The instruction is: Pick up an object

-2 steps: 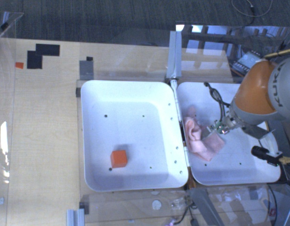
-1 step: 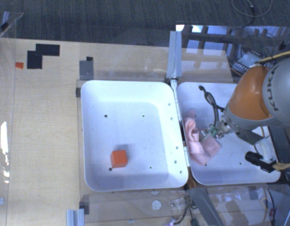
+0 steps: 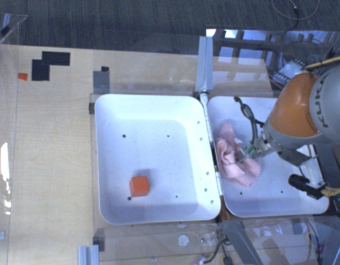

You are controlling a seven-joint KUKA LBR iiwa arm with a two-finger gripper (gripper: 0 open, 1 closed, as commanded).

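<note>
A crumpled pink cloth-like object (image 3: 232, 154) lies in the right bin (image 3: 280, 200), close to its left wall. My gripper (image 3: 250, 151) is down at the object's right side, touching or just over its edge. An orange cube (image 3: 139, 186) sits in the left bin (image 3: 112, 126), toward its front left. The arm's orange band and grey wrist cover the right bin's upper right part.
A metal divider runs between the two bins. Black blocks (image 3: 48, 64) and a small orange marker (image 3: 22, 77) lie on the wooden bench at the far left. Cables and frame parts crowd the area right of the right bin.
</note>
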